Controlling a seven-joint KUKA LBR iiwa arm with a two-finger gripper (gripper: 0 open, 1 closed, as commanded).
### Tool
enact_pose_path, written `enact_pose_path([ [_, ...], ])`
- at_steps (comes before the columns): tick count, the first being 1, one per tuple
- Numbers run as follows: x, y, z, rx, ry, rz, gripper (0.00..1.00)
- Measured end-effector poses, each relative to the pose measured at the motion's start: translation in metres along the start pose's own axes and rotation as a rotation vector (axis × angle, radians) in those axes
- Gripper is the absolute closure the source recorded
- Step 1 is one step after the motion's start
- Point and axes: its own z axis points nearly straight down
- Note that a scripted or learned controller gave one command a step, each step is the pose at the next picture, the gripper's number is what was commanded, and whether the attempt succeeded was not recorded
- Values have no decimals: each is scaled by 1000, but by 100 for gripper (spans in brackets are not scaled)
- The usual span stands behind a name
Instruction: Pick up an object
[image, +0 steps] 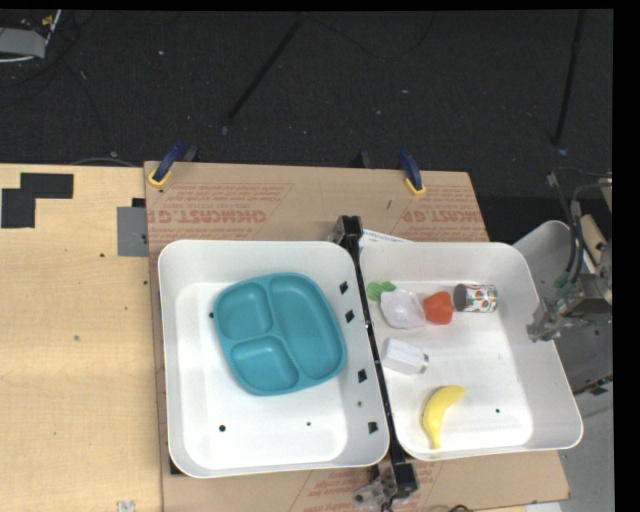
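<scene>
The right bin (520, 420) holds several small objects. A yellow banana (440, 413) lies near its front. A white block (405, 356) sits by the divider. Further back lie a green piece (379, 291), a pale translucent object (402, 309), a red object (438, 308) and a small can on its side (476, 298). My gripper (548, 325) hangs at the right rim of this bin, outside the cluster and apart from every object; it is small and partly cut off by the frame edge.
The left bin (190, 420) carries a teal divided plate (278, 332). A black divider (365, 340) runs between the bins. Cardboard (280, 205) lies under both, held by two clamps at the back. A wooden bench (70, 350) extends left.
</scene>
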Motion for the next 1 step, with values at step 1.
enact_pose_path([
  [1, 0, 0, 0, 0, 0, 0, 0],
])
